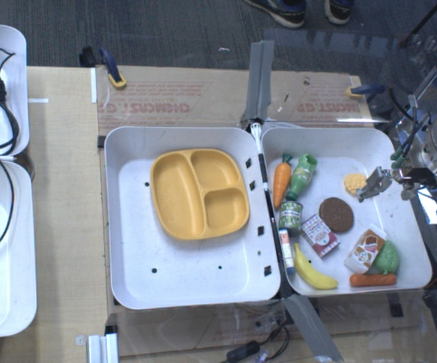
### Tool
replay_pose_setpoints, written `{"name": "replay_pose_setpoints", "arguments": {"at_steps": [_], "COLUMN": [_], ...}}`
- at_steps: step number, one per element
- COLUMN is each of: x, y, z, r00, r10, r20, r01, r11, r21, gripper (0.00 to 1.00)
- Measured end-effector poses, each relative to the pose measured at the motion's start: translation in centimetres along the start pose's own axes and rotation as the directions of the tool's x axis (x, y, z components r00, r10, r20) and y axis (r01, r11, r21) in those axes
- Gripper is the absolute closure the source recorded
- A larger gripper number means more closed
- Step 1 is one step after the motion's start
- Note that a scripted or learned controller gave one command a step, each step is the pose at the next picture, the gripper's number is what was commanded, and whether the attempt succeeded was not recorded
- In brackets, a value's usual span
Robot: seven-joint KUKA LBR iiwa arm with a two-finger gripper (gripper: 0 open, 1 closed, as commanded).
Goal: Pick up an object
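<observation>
End effector [375,185] hangs over right bin [332,146], fingers apart w/ nothing btwn them, just beside yellow chip [354,182]; brown cookie [336,214] lies near, below-left.

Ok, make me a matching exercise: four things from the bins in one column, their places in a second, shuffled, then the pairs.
Things:
1. yellow plate
2. banana
3. carrot
4. brown disc

Places:
A. near edge of the right bin, by the divider
B. middle of the right bin
C. left bin
D. far part of the right bin, beside the green bottle

Pairs: 1-C, 2-A, 3-D, 4-B
</observation>
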State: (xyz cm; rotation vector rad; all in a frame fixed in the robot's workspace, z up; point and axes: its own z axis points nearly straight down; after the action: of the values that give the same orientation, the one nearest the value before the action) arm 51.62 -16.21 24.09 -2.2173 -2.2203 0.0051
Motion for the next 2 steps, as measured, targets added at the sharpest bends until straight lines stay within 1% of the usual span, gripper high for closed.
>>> {"name": "replay_pose_setpoints", "arguments": {"at_steps": [1,2], "x": [-1.8,-2.4], "y": [-3.9,-3.8], "z": [2.6,15.1], "r00": [0.998,0.986], "r10": [0.058,-0.164], "r20": [0.000,-0.001], "r01": [-0.058,0.164], "r11": [0.998,0.986], "r21": [0.000,-0.002], "gripper": [0.00,0.00]}}
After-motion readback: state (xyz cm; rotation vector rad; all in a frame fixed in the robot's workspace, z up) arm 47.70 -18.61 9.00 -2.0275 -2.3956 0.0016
